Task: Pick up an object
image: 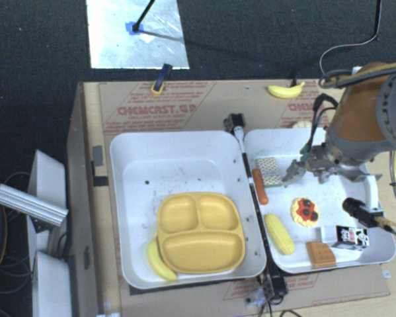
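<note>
My gripper (pixel 306 170) hangs over the upper middle of the right bin (pixel 385 245). It is just right of a small green and pink checkered piece (pixel 269 170) and above a round yellow tart with red topping (pixel 305 211). Nothing shows in its grasp. An orange carrot-like stick (pixel 260 186) lies along the bin's left wall. A yellow corn cob (pixel 279 234) lies below it, with a brown block (pixel 320 254) near the front wall. A small white and black box (pixel 352 236) sits at the front right.
The left bin (pixel 130 191) holds a yellow divided plate (pixel 200 231) with a banana (pixel 160 261) at its lower left. Another banana (pixel 286 89) lies on the cardboard behind the right bin. The grey and orange arm covers the right bin's back right corner.
</note>
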Robot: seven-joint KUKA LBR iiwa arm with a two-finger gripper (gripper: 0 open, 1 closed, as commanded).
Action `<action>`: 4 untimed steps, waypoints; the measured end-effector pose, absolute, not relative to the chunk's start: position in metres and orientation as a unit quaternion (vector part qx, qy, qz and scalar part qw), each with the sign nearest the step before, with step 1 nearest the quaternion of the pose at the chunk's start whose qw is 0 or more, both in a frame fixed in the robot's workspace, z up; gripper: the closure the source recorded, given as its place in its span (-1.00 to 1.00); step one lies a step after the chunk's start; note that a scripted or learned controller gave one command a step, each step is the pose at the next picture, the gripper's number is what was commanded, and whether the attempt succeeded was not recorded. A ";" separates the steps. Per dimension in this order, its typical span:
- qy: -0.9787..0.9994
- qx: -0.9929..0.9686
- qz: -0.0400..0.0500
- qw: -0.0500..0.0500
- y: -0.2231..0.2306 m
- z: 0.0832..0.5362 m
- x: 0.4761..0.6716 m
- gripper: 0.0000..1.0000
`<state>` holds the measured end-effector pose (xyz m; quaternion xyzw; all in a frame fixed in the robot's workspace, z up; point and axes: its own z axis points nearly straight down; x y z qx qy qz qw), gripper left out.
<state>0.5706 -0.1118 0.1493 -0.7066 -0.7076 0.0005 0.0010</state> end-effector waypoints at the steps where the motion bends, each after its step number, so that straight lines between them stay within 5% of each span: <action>1: -0.707 -0.707 0.000 0.000 -0.135 0.084 0.550 -1.00; 2: -0.708 -0.706 -0.001 0.000 -0.084 0.084 0.545 -1.00; 3: -0.707 -0.707 0.000 0.000 -0.088 0.084 0.501 -1.00; 4: -0.707 -0.707 0.000 0.000 -0.087 0.084 0.487 -1.00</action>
